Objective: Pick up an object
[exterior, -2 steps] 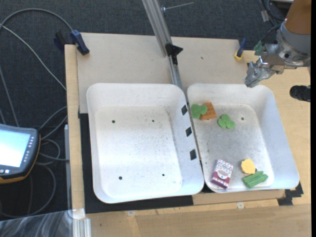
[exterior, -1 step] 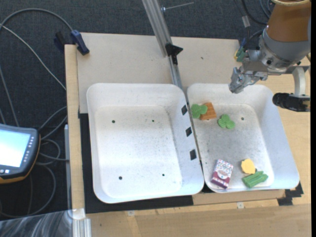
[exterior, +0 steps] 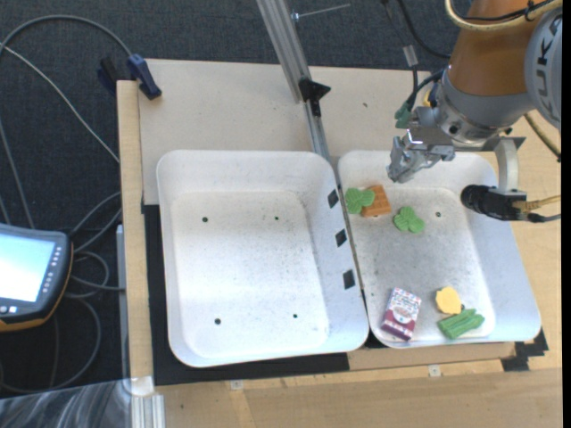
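While above the right bin (exterior: pixel 508 283), end effector (exterior: pixel 399 173) apparently empty.

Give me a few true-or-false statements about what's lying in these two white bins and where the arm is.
1. All the loose items lie in the right bin. True.
2. The gripper hangs over the left bin. False: it is above the right bin's far end.
3. A green piece touches the orange block. True.
4. The small pink-and-white box lies at the far end by the gripper. False: it is at the near edge.
5. The yellow piece lies next to a green item. True.
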`<state>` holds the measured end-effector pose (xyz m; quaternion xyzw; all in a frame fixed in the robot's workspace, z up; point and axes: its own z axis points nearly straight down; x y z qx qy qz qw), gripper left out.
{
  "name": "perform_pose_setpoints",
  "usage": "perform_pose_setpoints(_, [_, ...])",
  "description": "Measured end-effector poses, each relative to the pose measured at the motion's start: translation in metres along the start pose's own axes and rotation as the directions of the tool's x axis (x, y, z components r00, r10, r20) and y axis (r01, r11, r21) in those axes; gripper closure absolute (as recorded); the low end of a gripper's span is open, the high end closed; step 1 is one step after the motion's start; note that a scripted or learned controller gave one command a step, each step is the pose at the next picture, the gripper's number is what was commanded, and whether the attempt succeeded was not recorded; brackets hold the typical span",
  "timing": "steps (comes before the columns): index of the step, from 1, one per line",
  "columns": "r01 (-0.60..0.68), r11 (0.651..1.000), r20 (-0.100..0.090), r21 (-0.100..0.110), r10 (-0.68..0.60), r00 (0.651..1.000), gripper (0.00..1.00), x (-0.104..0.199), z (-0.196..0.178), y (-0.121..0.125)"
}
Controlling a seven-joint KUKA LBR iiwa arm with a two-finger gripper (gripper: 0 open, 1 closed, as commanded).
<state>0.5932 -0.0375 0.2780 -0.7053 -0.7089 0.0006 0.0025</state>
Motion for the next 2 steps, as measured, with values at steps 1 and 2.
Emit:
perform_pose_setpoints(1, [0.002, 1.000, -0.001, 0.000, -0.002, 1.000, 1.00, 0.051, 0.000, -0.020])
perform_pose_setpoints(2, [0.000, 1.000, 0.000, 0.001, 0.000, 1.000, 1.00, 0.092, 0.018, -0.039])
